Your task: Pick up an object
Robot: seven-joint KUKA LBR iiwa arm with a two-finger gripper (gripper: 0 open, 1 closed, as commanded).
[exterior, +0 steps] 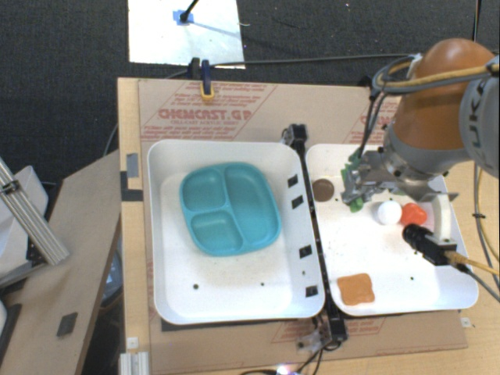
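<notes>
Two white bins side by side on a printed cardboard sheet [234,108]. The left bin [168,233] holds a teal divided plate [230,208], lying flat, roughly central and a bit toward the far side.

The arm [445,108] comes in from the right, orange dome up top, reaching over the far part of the right bin [391,272]. The gripper [355,187] sits low over the far-left area of that bin. Cannot tell if the claw is released or clenched, the wrist body blocks it. A small green bit [356,203] shows right at the gripper's near edge; cannot tell if it is grasped or just lying there.

Candidate objects, all in the right bin:
- brown round disc [323,188], far-left corner area, just left of the gripper, apart from it
- white ball [387,212], just right of the gripper and nearer
- orange-red piece [415,213], touching or just beside the ball on its right
- tan-orange flat square [356,288], near-left part of the bin, well apart from the rest

Nothing visibly lifted; disc, ball and square all rest on the bin floor.

Black clips [299,201] run along the seam between the bins. A blue and yellow clamp [205,80] is at the far edge of the cardboard, with a white paper sheet [156,22] beyond it
</notes>
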